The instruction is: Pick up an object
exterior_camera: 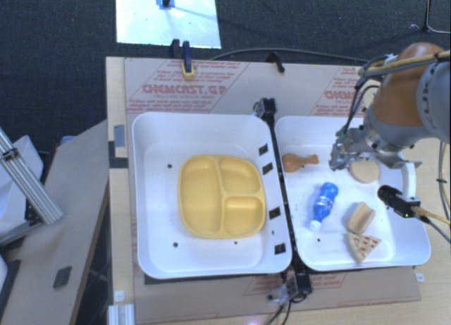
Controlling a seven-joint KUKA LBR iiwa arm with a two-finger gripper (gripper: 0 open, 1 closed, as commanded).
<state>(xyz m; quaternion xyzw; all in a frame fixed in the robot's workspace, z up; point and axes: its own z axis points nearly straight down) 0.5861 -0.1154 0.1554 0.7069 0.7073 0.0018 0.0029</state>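
The tabletop (120,175) carries two shallow white plastic bins set side by side. The left bin (151,147) holds one item: a yellow compartmented plastic plate (222,197), lying flat near its centre. The right bin (416,246) holds the loose candidates for the pick, spread apart so that each can probably be approached singly.

The grey arm with an orange band (405,98) reaches in from the right and ends above the upper part of the right bin. Its tool (343,156) sits low between two items: a brown drumstick-shaped toy (299,162) on one side and a round beige disc (364,171) just beside it on the other. Nothing is visible between the jaws; whether they stand apart or together cannot be determined.

Further items lie nearer the front wall: a small blue plastic bottle with a white cap (322,205), a tan block resembling bread (360,216), and a triangular pale wedge with a grid pattern (363,246). The disc and the drumstick are judged the likeliest targets.
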